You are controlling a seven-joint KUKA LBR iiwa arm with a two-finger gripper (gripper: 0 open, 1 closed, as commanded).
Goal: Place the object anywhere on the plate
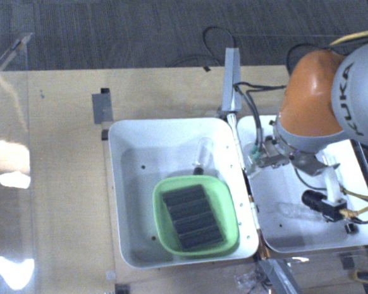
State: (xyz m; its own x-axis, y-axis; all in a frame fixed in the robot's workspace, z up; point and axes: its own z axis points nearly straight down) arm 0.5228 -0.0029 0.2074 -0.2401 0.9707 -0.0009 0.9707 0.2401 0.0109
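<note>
A green plate (222,194) lies in the left bin (128,198), toward its near right corner. On the plate rests a dark grey ridged block (193,217), lying flat inside the rim. A small clear plastic object (203,152) lies on the bin floor just beyond the plate's far edge, apart from the block. My gripper (265,154) hangs under the orange wrist band (310,98), over the left side of the right bin (362,230) and close to the wall between the bins. The wrist hides most of it.
A faint translucent item (292,209) lies on the right bin's floor. A black connector with cables (321,203) hangs from the arm above that bin. A grey post (231,79) stands behind the gap between the bins.
</note>
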